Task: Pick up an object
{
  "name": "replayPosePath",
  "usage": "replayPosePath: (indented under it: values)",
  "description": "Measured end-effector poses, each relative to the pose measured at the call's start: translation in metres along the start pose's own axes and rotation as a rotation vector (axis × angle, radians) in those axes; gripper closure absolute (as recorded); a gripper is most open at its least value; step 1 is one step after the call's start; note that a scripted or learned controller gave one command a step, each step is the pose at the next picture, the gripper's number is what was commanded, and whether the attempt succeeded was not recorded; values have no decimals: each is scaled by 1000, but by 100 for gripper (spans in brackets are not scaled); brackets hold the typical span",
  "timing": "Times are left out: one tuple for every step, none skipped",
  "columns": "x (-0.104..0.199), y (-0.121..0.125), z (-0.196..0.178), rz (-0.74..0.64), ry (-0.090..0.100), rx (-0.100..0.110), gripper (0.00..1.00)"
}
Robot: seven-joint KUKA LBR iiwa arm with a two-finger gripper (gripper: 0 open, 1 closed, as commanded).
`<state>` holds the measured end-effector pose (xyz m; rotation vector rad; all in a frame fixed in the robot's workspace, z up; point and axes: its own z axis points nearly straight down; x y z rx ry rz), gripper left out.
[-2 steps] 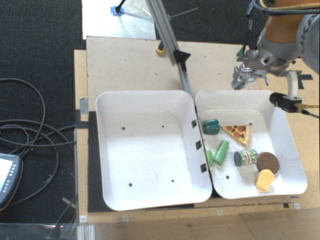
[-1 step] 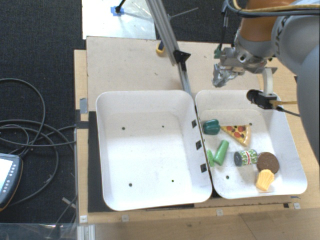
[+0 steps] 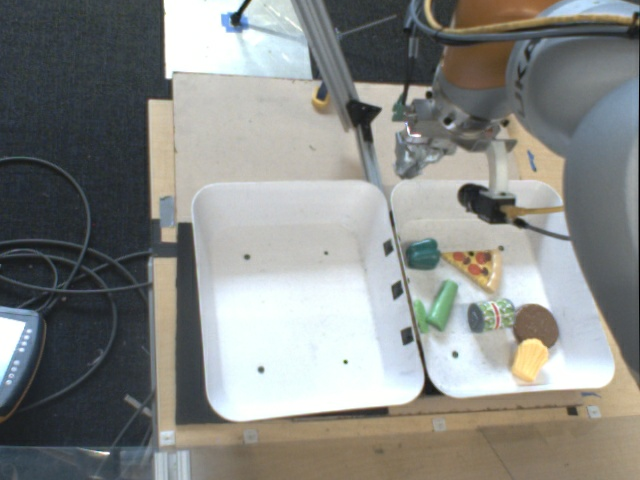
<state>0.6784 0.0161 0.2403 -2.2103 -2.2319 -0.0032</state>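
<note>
A tan bench board (image 3: 260,128) occupies the frame centre, over dark carpet (image 3: 70,68). Black cables (image 3: 60,268) loop at the left edge. A screen device (image 3: 15,353) sits at lower left. Blue tape (image 3: 235,20) marks the upper-left panel.

I work in a robotics lab. Two shallow white bins (image 3: 290,298) sit on my plain board surface (image 3: 260,128). Black cables (image 3: 70,258) trail over dark carpet (image 3: 70,68), beside a control pendant (image 3: 15,353) and a tripod leg (image 3: 330,58).
</note>
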Motion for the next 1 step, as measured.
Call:
replayPosePath:
  values:
    - [51, 1, -3, -1, 0, -2, 100]
